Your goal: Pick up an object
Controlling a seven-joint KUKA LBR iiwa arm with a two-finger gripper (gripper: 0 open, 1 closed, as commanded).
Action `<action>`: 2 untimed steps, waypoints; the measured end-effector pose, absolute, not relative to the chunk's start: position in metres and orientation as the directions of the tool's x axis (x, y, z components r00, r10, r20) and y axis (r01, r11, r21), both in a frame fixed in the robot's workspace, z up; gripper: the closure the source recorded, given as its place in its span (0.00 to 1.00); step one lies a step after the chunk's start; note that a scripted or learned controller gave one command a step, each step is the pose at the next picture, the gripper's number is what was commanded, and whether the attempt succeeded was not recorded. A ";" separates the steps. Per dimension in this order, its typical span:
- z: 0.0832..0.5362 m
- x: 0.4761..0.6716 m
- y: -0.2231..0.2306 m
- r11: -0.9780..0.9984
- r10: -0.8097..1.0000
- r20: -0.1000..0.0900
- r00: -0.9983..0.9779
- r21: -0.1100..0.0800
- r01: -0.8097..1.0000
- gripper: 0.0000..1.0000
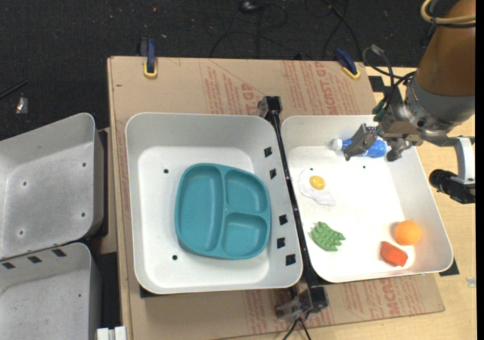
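1. White bins are set side by side on a cardboard-covered bench [227, 85]; the left bin [144, 180] holds a teal divided plate [223, 211].
2. Five small items are seen in the right bin [431, 202]: a blue object [367, 147] near the back wall, a fried-egg toy [316, 184], a green pea pod [327, 236], an orange ball [408, 232] and a red piece [393, 254] just beside it.
3. The gripper [384, 138] is placed at the blue object; whether its fingers are spread or closed cannot be told, and no grasp is confirmed.
4. Risk is judged as follows: the blue object may be nudged against the bin wall or slip aside, because it lies close to the wall and is small.
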State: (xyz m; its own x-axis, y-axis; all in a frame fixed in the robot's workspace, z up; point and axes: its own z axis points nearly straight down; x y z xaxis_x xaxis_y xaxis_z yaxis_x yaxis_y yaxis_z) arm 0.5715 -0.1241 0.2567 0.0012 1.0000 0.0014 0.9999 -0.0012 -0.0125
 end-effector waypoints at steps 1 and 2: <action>0.263 0.574 -0.124 0.001 1.000 0.000 -0.001 -0.001 1.000 0.00; 0.199 0.572 -0.122 -0.001 1.000 0.001 0.001 -0.006 1.000 0.00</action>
State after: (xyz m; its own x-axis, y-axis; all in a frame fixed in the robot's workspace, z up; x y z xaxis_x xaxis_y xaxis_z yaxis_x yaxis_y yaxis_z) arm 0.5722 -0.1219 0.1989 0.0009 1.0000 0.0007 1.0000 -0.0009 -0.0064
